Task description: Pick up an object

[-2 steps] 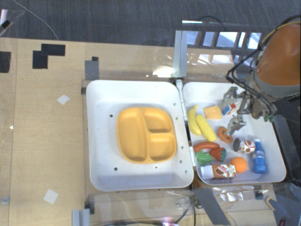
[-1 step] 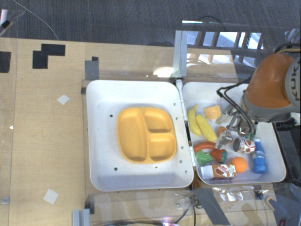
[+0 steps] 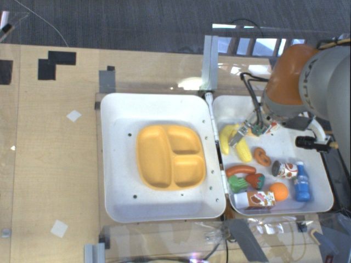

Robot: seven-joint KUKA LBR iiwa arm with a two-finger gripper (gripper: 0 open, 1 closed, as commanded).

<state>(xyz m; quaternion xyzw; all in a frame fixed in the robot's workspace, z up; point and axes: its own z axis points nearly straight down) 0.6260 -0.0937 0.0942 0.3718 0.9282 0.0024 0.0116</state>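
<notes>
The right bin (image 3: 323,201) holds several toy foods: a yellow banana (image 3: 225,137), a yellow lemon-like piece (image 3: 243,154), a brown pretzel (image 3: 262,156), a red sausage (image 3: 240,170), a green vegetable (image 3: 238,183), a small carton (image 3: 259,199), an orange (image 3: 279,192), a small can (image 3: 284,170) and a blue bottle (image 3: 301,183). My gripper (image 3: 239,137) hangs low over the bin's left part, its fingers pointing down-left between the banana and the lemon-like piece. Nothing shows between the fingers.
The left bin (image 3: 118,147) holds a yellow divided plate (image 3: 170,156). A metal divider runs between the two bins. The grey arm with its orange band (image 3: 288,75) covers the right bin's upper right corner.
</notes>
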